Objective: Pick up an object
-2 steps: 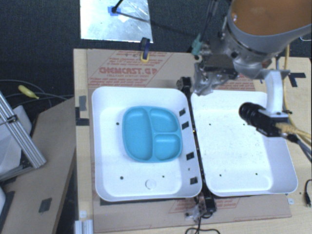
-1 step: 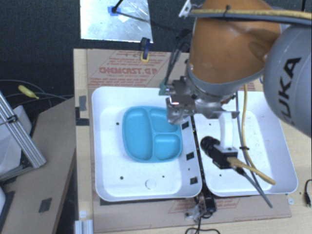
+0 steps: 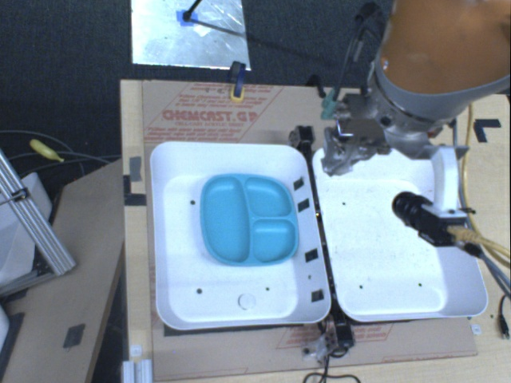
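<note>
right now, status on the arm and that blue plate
End effector over right bin's far left corner, nothing visibly held. Blue divided plate flat in left bin, untouched. Nothing blocking it.

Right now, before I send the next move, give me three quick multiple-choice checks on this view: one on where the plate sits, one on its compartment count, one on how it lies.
1. Where is the blue plate?
A. In the left bin
B. In the right bin
C. On the cardboard outside both bins

2. How many compartments does the plate have?
A. Two
B. Three
C. Five

3. How does the plate lie?
A. Flat, open side up
B. Propped on edge against a wall
C. Upside down

Answers:
1. A, since the plate rests on the floor of the left bin, while the gripper is over the far left corner of the right bin.
2. B, since raised ridges split it into three sections.
3. A, since all three hollows face the camera and its rim is level on the bin floor.
</note>
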